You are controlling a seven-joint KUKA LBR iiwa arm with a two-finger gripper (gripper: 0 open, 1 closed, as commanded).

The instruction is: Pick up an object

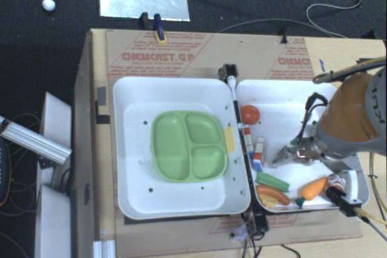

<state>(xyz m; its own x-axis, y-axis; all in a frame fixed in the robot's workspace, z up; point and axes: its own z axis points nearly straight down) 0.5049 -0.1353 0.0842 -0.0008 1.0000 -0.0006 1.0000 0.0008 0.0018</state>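
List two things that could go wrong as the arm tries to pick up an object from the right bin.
1. The carrot, sausage and green pod lie crowded along the near wall of the right bin; the pincer may nudge a neighbour or catch two.
2. The tomato is round and sits by the divider, so it could roll away when touched.

Arm (357, 112) cut off at right edge, gripper (284, 157) fingers too blurred to read, labels on small bottles (255, 151) illegible

one fixed overhead camera looks down aslant on both bins (181, 89).
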